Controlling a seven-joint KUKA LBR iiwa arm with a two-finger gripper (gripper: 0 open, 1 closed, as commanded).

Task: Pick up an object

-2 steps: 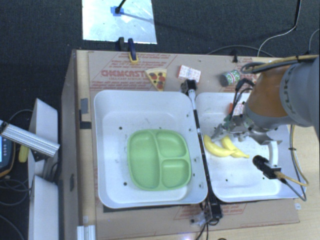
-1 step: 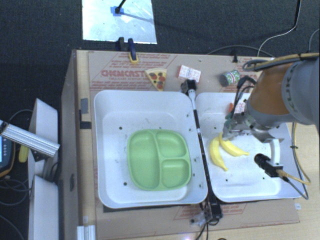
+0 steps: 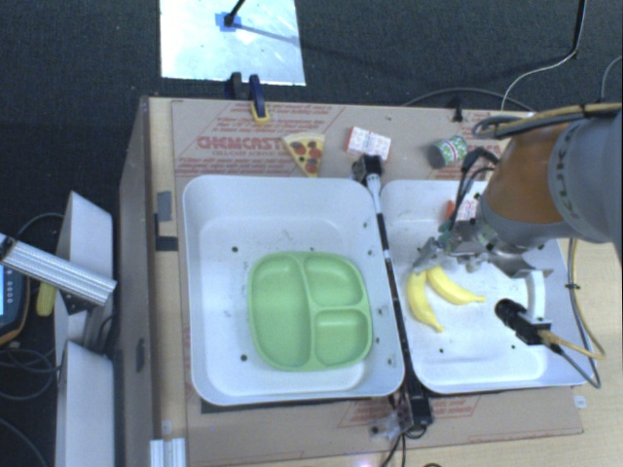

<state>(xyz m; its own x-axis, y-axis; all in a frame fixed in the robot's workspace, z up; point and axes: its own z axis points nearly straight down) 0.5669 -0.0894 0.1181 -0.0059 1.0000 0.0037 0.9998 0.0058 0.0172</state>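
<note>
Two yellow bananas lie in the right bin (image 3: 487,363): one banana (image 3: 421,302) runs lengthwise near the bin's left wall, and a second banana (image 3: 454,288) lies slanted just to its right. My gripper (image 3: 438,252) hangs low over the right bin, directly above the top ends of both bananas. Nothing can be seen held in it. A small orange piece (image 3: 451,208) sits near the back of the same bin, partly hidden by the wrist.
A green divided plate (image 3: 310,309) fills the middle of the left bin (image 3: 224,222). On the cardboard behind the bins lie a toy pizza slice (image 3: 307,152), a white and pink packet (image 3: 368,142) and a small green can (image 3: 450,150).
</note>
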